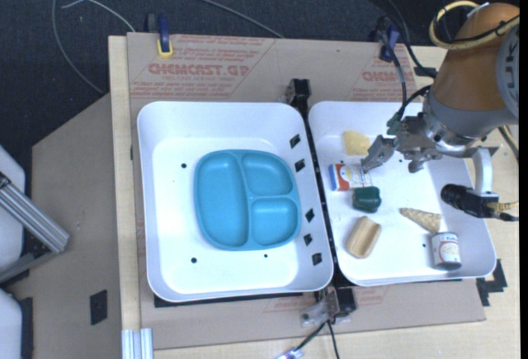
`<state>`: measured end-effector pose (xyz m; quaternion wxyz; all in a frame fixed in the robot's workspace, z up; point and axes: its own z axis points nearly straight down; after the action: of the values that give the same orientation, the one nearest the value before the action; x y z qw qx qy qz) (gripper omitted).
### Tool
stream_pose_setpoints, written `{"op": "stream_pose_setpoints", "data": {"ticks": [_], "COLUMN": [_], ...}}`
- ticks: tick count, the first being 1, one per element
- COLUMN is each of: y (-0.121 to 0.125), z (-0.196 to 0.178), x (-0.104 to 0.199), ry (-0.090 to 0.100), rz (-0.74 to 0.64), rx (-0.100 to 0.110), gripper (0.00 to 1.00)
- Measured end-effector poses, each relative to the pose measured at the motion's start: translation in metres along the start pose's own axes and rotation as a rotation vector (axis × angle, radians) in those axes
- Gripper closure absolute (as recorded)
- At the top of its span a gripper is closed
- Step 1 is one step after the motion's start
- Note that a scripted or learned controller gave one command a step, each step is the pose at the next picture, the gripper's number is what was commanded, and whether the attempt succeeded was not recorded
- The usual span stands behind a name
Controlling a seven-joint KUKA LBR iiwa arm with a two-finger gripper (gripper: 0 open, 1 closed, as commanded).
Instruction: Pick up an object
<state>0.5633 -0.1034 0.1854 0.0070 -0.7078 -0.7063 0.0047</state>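
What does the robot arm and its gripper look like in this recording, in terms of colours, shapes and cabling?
The arm is bulky and rounded: a grey wrist section topped by a broad orange band. A yellow cable loops beside the orange part. Below sits the two-finger gripper, a grey metal assembly with slim dark fingers. A black cylindrical attachment sticks out on a pale bracket.

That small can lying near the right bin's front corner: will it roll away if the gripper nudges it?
Probably. The small can looks cylindrical with smooth sides, so a sideways nudge could roll it or slide it across the right bin. It sits close to the bin's wall, which may stop it. It seems rigid, so the gripper shouldn't crush it.
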Motion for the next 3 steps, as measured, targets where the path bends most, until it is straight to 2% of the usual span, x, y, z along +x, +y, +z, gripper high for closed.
{"op": "stream_pose_setpoints", "data": {"ticks": [1,2,3], "y": [0.003,-0.003,-0.006], "z": [-0.008,0.035,0.096], "x": [0.000,-0.001,0.004], "ry": [-0.002,-0.001,-0.001], "rz": [-0.003,-0.002,-0.002], "rx": [-0.015,-0.012,-0.011], "gripper": [0.00,0.00,0.00]}}
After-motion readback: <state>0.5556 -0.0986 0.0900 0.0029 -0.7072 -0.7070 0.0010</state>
